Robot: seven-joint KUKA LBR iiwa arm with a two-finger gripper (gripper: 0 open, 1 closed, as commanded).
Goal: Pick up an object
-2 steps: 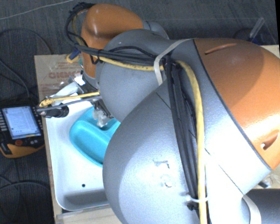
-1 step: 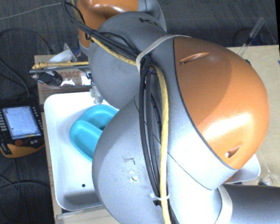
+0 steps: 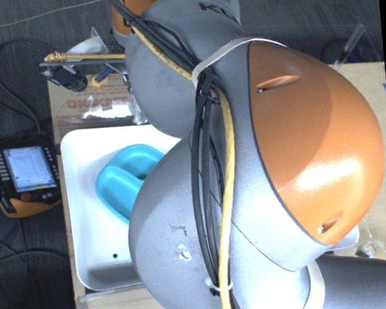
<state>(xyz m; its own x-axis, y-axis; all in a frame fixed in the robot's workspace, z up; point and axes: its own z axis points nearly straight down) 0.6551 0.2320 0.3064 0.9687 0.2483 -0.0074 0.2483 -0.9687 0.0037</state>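
Observation:
A light blue plastic object with rounded lobes lies in the white bin at the left. The grey arm with its orange band fills the middle and right of the camera view and covers part of the blue object and most of the bin. The arm's bulk hides the gripper end.
A teach pendant with a lit screen lies on the dark floor left of the bin. Above the bin sits a cardboard surface with a brush-like tool and plastic wrap. Cables run across the floor at the left.

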